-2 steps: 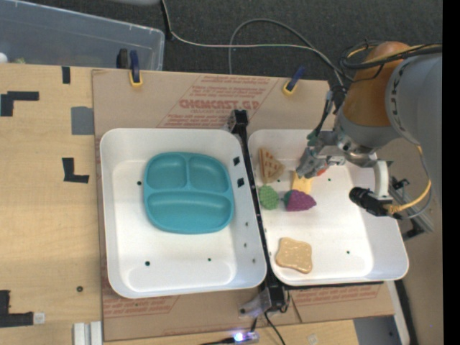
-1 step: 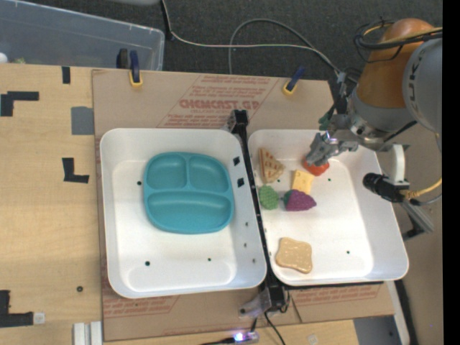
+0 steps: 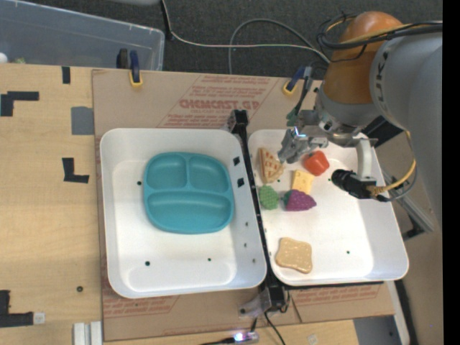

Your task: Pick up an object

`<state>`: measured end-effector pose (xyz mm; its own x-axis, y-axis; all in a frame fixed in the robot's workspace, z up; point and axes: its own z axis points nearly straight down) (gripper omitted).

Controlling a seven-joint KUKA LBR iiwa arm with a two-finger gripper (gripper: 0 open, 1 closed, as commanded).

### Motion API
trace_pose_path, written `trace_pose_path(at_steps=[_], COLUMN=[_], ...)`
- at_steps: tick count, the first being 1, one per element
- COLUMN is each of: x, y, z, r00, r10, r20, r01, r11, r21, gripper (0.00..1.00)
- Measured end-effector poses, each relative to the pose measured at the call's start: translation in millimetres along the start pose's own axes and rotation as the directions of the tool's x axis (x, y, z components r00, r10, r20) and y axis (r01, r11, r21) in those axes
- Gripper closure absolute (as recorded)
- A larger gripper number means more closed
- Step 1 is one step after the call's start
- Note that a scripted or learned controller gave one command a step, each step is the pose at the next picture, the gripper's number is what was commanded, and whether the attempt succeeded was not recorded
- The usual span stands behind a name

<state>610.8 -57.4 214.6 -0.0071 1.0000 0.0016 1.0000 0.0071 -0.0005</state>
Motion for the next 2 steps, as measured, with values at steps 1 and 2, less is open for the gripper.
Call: trace_pose_path(at_steps=[1,2], x=[53,108], y=[-8,-3], z=[8,-5], r00=[1.0,1.0], r10=[0.002,0.0], r20=[0.001,0.0], r01=[-0.002,0.0], r11=[1.0,1.0], r21=[0.002,0.0], gripper=[1.0,1.0])
